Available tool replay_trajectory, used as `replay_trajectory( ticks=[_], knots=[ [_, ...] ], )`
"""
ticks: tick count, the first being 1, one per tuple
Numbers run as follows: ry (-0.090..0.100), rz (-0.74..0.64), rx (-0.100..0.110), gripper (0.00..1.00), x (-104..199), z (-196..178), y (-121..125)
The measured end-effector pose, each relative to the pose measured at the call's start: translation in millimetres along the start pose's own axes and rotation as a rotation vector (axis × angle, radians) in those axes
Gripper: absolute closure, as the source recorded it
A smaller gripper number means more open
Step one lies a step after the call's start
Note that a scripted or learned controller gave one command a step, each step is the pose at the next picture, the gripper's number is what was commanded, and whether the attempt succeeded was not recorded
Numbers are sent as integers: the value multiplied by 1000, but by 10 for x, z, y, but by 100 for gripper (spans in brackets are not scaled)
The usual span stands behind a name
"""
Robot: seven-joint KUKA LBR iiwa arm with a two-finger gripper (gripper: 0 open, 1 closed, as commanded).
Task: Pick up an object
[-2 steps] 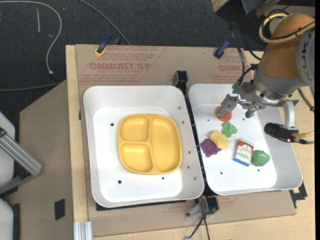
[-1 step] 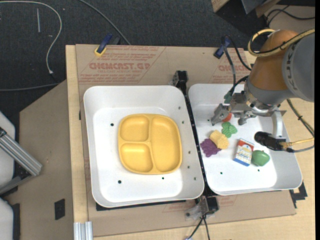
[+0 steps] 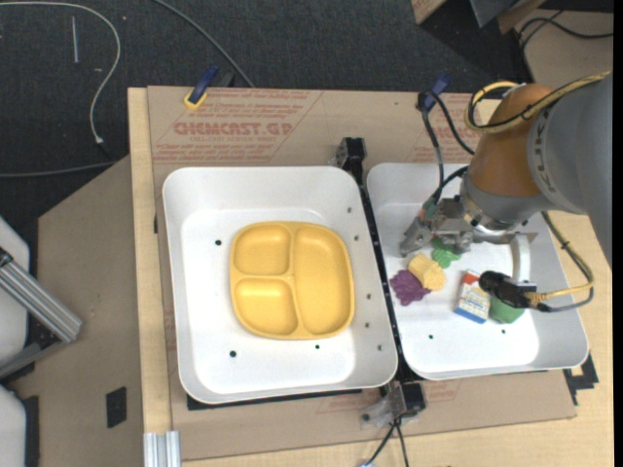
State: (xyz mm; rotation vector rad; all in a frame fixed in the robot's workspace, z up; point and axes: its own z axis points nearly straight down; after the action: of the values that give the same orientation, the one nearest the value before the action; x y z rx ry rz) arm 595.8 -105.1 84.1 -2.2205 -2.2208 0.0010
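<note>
My gripper (image 3: 440, 237) hangs low in the right bin (image 3: 555, 343), near its upper left part. Just under and in front of it lies a small green piece (image 3: 446, 257), touching or nearly touching the gripper. A yellow lumpy toy (image 3: 427, 273) lies beside that, with a purple grape-like toy (image 3: 408, 287) to its left. Further right sits a small white, blue and red box (image 3: 472, 303), and a green object (image 3: 507, 310) rests against it. Nothing shows as lifted off the bin floor.
The left bin (image 3: 195, 212) holds a yellow divided plate (image 3: 292, 279) at its middle. The grey arm with its orange band (image 3: 506, 154) comes in over the right bin's upper right corner. The bins' shared wall (image 3: 375, 261) runs just left of the purple toy.
</note>
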Motion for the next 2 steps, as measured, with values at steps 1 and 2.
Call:
replay_trajectory(
  ticks=[1, 2],
  knots=[
    [-3, 1, -10, 100, -15, -159, 27],
    [-1, -1, -7, 100, -54, -761, 113]
  ],
)
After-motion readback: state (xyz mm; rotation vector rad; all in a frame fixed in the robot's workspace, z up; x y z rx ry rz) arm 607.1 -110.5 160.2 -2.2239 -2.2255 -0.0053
